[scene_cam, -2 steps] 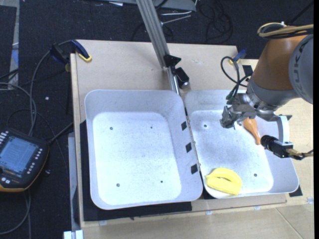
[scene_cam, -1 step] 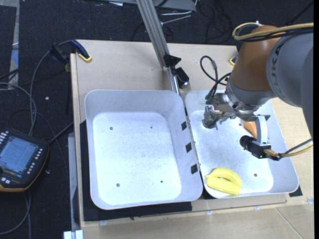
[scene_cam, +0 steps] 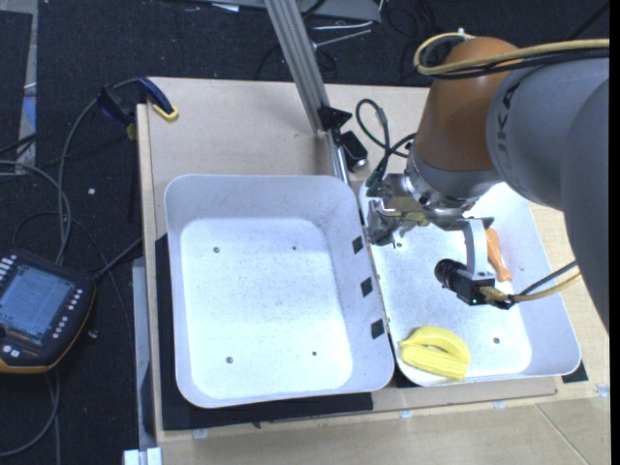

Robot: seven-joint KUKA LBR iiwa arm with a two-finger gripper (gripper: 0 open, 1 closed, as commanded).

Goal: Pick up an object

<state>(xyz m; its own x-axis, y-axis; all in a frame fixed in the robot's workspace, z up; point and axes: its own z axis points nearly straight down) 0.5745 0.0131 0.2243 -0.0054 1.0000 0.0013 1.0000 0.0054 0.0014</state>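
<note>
**Yellow corn cob waits at the near edge of the right bin**

The yellow corn cob [scene_cam: 436, 351] lies in the near left corner of the right bin [scene_cam: 542, 356], well clear of the claw [scene_cam: 387, 223]. The claw hangs over the far left part of that bin, close to the wall it shares with the left bin [scene_cam: 262, 289]. Whether it is apart or together I cannot tell, since the wrist and cables crowd it; nothing shows clamped in it. Just right of the claw, partly under the arm [scene_cam: 504, 114], an orange carrot [scene_cam: 496, 252] lies along the bin floor, with a black fitting [scene_cam: 455, 277] on the arm's side hanging near it.

To do this step well, I judge the claw should settle on one target. The corn sits against the bin's wall, so coming down with the grip set across its short width, away from the wall, would likely serve best. The carrot is nearer but slim, and would need careful centring.
</note>
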